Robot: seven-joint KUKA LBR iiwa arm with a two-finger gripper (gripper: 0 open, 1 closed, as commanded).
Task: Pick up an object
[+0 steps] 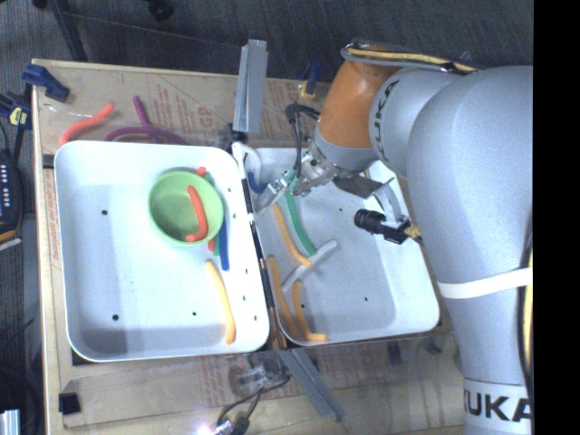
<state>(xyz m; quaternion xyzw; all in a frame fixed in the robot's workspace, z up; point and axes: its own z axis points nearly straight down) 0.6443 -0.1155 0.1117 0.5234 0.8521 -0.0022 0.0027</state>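
Smooth white bins [100,270], round green bowl [186,208]

1. Even, fairly bright overhead light is cast on the table [136,84].
2. Soft shadow is seen along the left bin [109,270] near wall.
3. The arm [453,152] is slightly blurred; mild glare is shown on it.

2 bins were set side by side on the tabletop [136,80]. In the left bin [100,288] a bowl [186,208] was placed toward the back, with sticks beside it. In the right bin [381,288], several sticks were laid near its left wall.
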